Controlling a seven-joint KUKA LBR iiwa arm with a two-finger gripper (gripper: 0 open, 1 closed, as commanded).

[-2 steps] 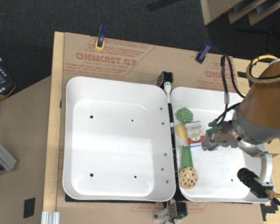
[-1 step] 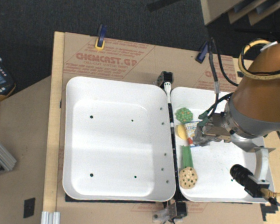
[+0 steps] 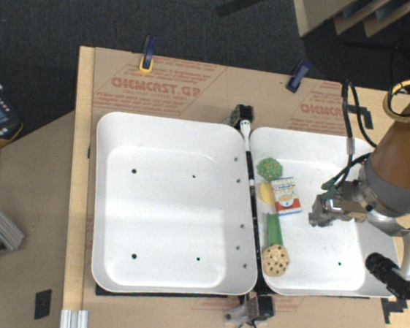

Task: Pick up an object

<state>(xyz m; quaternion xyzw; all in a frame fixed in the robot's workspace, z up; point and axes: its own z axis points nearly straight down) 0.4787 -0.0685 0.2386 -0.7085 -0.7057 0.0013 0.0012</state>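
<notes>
Along the left wall of the right bin [image 3: 339,281] lie my candidates: a green leafy piece [image 3: 269,167] at the top, a small white carton [image 3: 285,194] beside a yellow piece [image 3: 266,194], then a green stick [image 3: 275,229] touching a speckled cookie [image 3: 275,260].

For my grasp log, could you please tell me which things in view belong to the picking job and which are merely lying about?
Job:
gripper
right bin
green ball
small carton
yellow piece
green stick
cookie

Lying about:
left bin
cardboard sheet
blue clamps
</notes>
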